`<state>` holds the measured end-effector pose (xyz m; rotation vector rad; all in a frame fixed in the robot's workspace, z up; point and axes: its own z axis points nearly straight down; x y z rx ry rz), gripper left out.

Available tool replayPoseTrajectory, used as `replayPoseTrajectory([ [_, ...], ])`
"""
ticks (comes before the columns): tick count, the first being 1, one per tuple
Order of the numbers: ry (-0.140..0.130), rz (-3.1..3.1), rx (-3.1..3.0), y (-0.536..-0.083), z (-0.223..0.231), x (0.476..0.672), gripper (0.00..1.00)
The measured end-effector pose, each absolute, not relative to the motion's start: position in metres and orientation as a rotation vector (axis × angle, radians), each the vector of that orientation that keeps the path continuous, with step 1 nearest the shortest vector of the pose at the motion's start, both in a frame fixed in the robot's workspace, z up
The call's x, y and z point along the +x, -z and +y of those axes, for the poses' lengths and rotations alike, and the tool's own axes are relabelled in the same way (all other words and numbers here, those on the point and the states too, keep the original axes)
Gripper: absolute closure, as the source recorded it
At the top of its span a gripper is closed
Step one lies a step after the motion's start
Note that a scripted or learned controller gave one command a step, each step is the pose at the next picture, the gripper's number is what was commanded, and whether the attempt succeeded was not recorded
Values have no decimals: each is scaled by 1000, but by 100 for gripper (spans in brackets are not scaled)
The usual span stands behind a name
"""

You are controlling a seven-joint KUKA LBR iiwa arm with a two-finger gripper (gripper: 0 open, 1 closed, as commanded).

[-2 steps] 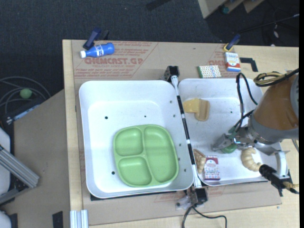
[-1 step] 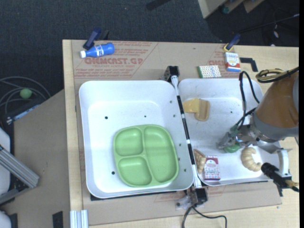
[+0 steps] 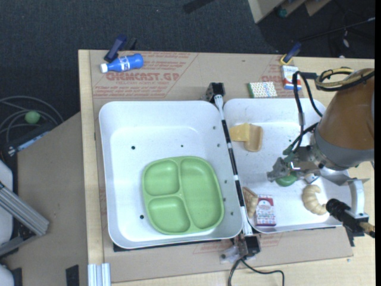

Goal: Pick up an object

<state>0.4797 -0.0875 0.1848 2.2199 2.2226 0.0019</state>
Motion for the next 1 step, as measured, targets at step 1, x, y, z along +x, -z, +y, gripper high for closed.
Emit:
replayPoseTrajectory([
  [1, -1, 2223, 2220, -221, -29, 507, 100],
])
